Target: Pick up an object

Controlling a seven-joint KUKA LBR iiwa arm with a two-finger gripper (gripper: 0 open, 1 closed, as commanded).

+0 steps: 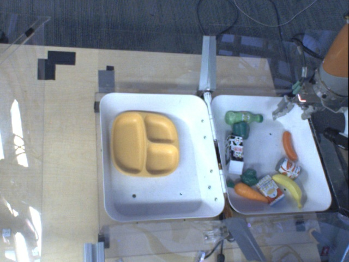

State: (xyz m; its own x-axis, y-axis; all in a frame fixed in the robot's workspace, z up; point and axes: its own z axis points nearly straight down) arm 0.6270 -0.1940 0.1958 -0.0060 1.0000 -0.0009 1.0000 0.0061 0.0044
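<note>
The jaws stand spread, pinching nothing: the grey two-finger gripper (294, 106) hovers over the upper right corner of the right shallow white bin (322, 201). Toward seven o'clock from it lies the orange-red sausage-shaped toy (289, 145); toward nine o'clock, the green plastic bottle (243, 117) lying on its side, with the black-and-white cow-patterned carton (236, 148) below it. Farther out toward six o'clock lie the yellow banana (289, 187) and the orange carrot (251, 193). The left shallow white bin (158, 203) holds a yellow three-compartment plate (145, 143)
</note>
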